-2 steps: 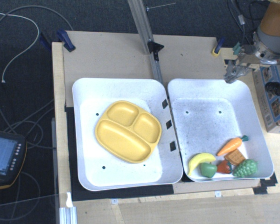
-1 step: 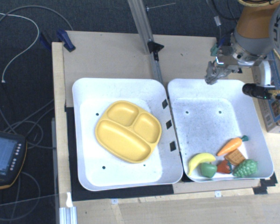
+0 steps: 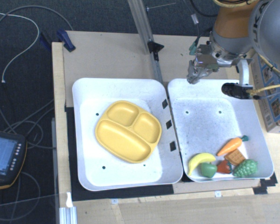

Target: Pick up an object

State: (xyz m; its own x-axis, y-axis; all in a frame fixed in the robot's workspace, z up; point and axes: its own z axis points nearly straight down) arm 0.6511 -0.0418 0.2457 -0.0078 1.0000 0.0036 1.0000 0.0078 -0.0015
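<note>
The arm [image 3: 252, 17] enters at two o'clock, its gripper [image 3: 194, 76] poised over the right bin's [image 3: 210, 120] twelve o'clock rim; whether the pincer is apart or together, I cannot tell. The left bin [image 3: 86, 125] carries a yellow divided plate [image 3: 128, 130]. At the right bin's five o'clock corner cluster a banana [image 3: 199, 160], carrot [image 3: 230, 146], grapes [image 3: 245, 168], green apple [image 3: 208, 170], cracker [image 3: 234, 157] and a red piece [image 3: 223, 166].
</note>
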